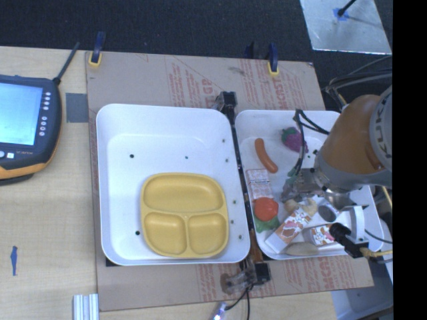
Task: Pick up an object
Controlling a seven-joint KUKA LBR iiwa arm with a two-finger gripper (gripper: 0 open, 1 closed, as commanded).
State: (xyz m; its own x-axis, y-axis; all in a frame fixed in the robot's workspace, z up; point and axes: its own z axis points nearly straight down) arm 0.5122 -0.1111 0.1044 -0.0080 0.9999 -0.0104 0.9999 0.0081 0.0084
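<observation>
The right white bin [248, 127] holds several small items: an orange sausage [265, 155], a purple grape bunch [291, 137], a red tomato [265, 209] on a green piece, a pink-and-white packet [258, 182], and printed cartons [293, 227] near the front. My gripper [298, 190] hangs low over the middle of this bin, right of the packet and above the cartons. The grey arm with its orange band [351, 142] covers the bin's right part. The wrist hides the fingertips.
The left white bin [113, 139] carries a yellow three-compartment tray [185, 214]. A tablet-like pendant [23, 125] lies on the bench at far left. Clamps and cables sit between the bins at the back [227, 101] and front [247, 277].
</observation>
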